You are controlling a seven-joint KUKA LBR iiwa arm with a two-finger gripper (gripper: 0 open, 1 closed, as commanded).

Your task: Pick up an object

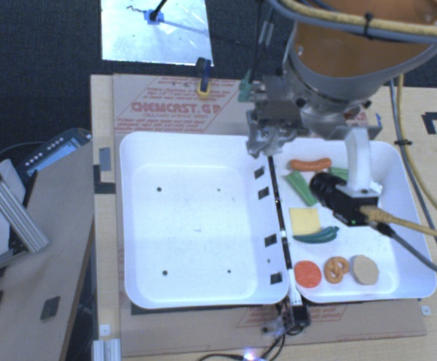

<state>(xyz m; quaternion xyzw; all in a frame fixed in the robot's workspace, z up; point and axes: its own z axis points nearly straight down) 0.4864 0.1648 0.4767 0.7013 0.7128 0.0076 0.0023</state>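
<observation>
Several toy foods in right bin (pixel 414 269) (sausage (pixel 310 164) orange-red, curved); claw (pixel 267 143) state unclear

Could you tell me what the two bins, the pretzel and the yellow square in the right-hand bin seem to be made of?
The left bin and the right bin look like thin moulded white plastic with a smooth, slightly glossy finish and rounded rims. The pretzel appears to be toy food, probably plastic, given its even orange-brown colour. The yellow square looks like a flat matte toy cheese slice, plastic or foam; I cannot tell which.
</observation>
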